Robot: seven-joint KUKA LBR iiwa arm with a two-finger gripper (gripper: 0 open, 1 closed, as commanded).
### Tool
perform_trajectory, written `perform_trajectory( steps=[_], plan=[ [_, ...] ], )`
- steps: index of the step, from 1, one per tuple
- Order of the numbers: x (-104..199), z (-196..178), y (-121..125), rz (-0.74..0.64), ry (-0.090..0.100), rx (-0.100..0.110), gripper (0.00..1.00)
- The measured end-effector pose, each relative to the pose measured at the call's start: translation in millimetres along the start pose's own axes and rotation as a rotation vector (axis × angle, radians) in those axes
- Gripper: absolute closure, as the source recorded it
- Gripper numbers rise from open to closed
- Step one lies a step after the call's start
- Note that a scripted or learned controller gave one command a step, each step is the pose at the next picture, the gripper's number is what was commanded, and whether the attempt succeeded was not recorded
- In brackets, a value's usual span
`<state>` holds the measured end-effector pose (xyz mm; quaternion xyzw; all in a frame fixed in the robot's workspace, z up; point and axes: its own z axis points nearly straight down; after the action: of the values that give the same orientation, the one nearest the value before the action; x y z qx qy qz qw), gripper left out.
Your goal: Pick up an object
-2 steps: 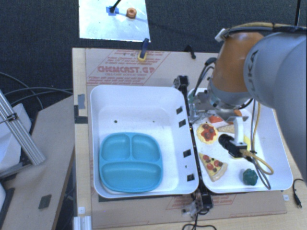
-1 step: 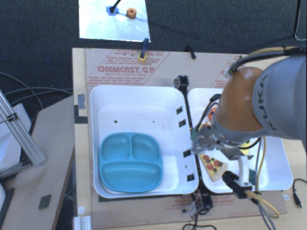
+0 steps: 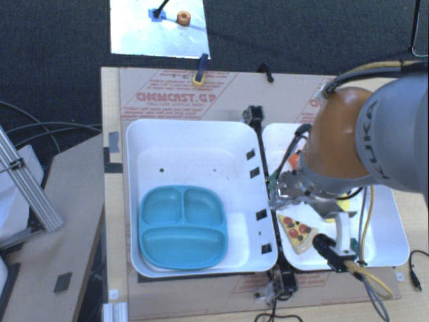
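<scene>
From above, the arm reaches over the right bin, hiding the gripper; whether it is spread or pinching cannot be told. Just below it lies a pizza slice. To its left, the left bin holds a blue tray.

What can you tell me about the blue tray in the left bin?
The blue tray is a rounded-corner divided plate that looks like plastic, light blue all over. Raised ridges split it into three compartments: two smaller ones at the far side, one wide one at the near side. It lies flat, right way up, in the near part of the left bin, close to that bin's near-left corner. Nothing rests in it, and the gripper is apart from it.
</scene>
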<state>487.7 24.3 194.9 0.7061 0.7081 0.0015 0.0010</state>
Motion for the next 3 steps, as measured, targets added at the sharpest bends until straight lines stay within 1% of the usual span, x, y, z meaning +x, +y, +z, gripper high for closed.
perform_trajectory(
  steps=[1, 2, 3],
  plan=[
    [15, -76, 60, -0.004, 0.0, -0.01, 1.0],
    [14, -71, 56, -0.001, -0.001, 0.002, 0.0],
    [-17, 9, 9, 0.006, -0.002, 0.013, 0.0]
  ],
)
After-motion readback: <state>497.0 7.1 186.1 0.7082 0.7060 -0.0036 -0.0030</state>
